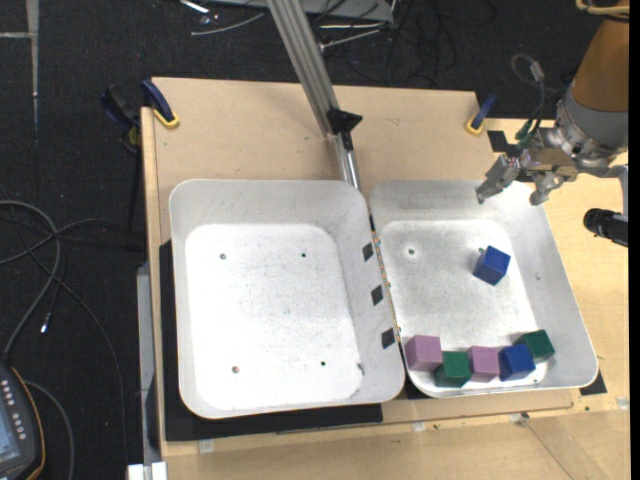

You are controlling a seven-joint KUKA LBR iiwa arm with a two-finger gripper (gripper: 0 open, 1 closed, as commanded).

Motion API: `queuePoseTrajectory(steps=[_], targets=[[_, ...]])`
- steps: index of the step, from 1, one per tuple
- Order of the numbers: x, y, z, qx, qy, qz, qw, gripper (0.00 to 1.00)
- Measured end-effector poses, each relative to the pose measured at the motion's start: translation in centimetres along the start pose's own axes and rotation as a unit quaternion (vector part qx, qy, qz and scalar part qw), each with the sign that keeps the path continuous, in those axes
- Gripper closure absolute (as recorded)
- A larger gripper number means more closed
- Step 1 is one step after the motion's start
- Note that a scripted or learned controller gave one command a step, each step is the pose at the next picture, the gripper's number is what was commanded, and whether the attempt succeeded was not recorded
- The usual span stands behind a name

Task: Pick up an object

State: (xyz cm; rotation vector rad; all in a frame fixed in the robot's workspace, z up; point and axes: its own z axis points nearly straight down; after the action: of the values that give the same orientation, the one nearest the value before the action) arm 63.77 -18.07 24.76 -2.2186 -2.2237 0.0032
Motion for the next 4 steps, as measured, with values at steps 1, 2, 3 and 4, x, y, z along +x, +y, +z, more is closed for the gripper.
queuePoseTrajectory(steps=[1,2,3,4], targets=[[-1.1,-3.3,15.6,0.001,0.0,0.002,1.0,0.0],[2.1,-5.6,15.2,-0.001,0.001,0.0,1.0,0.0],[1.9,-5.5,14.2,-0.002,0.0,0.001,1.0,1.0],[8.9,-1.8,4.7,-0.006,0.001,-0.003,1.0,1.0]])
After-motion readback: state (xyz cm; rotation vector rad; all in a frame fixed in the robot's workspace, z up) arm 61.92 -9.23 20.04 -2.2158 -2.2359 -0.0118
